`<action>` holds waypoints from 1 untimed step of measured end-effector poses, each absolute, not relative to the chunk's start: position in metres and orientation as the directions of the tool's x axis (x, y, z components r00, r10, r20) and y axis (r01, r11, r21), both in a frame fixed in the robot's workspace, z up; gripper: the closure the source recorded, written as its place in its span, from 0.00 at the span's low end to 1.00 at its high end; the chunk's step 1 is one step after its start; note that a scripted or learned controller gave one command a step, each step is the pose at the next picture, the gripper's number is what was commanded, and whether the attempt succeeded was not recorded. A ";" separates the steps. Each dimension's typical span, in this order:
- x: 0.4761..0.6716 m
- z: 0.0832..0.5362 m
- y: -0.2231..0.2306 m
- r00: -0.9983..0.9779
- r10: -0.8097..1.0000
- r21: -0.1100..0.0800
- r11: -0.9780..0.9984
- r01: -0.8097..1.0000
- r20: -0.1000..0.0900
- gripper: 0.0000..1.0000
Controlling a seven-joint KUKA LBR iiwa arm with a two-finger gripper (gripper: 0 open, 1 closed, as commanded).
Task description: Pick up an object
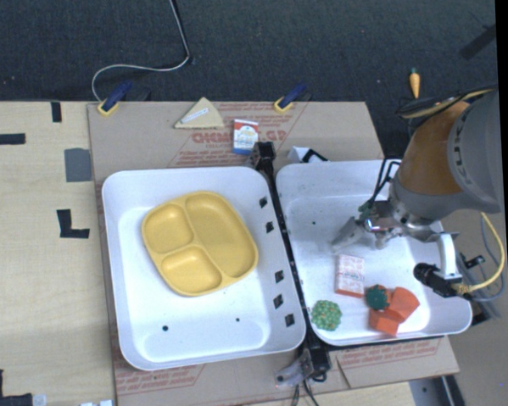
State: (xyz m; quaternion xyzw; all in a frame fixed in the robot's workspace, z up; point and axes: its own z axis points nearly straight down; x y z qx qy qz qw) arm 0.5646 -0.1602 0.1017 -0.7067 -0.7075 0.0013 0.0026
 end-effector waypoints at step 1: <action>0.505 0.086 -0.108 -0.001 1.000 0.002 0.001 1.000 0.000 0.00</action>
